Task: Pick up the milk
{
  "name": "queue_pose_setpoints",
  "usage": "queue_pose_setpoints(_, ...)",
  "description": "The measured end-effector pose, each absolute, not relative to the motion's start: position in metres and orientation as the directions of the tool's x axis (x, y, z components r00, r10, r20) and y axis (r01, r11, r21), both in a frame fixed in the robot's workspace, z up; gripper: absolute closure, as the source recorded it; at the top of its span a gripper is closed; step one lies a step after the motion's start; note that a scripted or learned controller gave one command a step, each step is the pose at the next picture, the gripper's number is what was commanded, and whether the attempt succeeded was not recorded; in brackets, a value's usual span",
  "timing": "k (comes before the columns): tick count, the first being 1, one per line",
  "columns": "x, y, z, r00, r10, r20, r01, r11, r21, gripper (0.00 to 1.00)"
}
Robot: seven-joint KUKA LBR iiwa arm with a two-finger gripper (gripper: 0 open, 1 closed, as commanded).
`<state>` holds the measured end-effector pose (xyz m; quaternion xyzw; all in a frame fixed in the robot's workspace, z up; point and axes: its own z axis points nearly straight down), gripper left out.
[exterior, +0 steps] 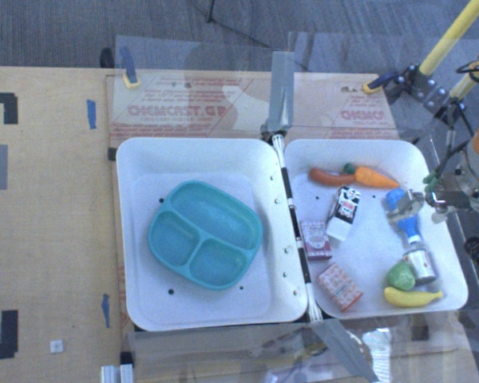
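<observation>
The milk [345, 211] is a small white carton with black cow patches. It lies on its side in the middle of the right bin [367, 152], below a carrot [369, 176]. My gripper [436, 197] hangs over the right rim of that bin, level with the milk and well to its right. A blue bottle [405, 218] lies between the gripper and the milk. Nothing shows between the fingers.
The right bin also holds a red-orange pepper [327, 177], two pink packets [315, 238] [339, 286], a can [420, 266], a green fruit [399, 276] and a banana [412, 296]. A teal divided plate [205, 234] lies in the left bin [144, 294].
</observation>
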<state>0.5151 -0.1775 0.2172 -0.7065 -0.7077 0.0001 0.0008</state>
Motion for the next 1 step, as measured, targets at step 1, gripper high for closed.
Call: queue_pose_setpoints(1,0.5571,-0.1299,0.1527,0.037,0.999,0.001,0.999,-0.037,-0.002,0.0)
